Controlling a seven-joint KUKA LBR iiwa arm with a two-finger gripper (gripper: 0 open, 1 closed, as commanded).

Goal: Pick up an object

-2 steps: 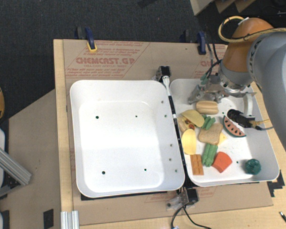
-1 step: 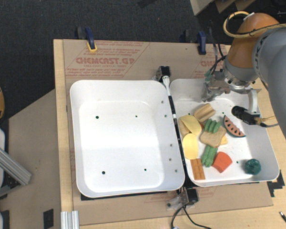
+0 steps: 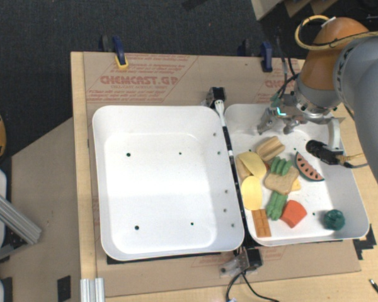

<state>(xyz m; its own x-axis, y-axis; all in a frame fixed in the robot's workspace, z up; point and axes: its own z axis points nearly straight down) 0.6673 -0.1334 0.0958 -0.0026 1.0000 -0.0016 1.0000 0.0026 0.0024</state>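
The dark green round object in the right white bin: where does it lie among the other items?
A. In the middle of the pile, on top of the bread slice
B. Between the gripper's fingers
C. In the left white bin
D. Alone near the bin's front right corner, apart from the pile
D. The dark green round object lies by itself near the front right corner of the right white bin, a gap away from the orange-red block at the pile's edge.

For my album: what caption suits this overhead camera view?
Robot arm's gripper hovers over the right bin of toy food.
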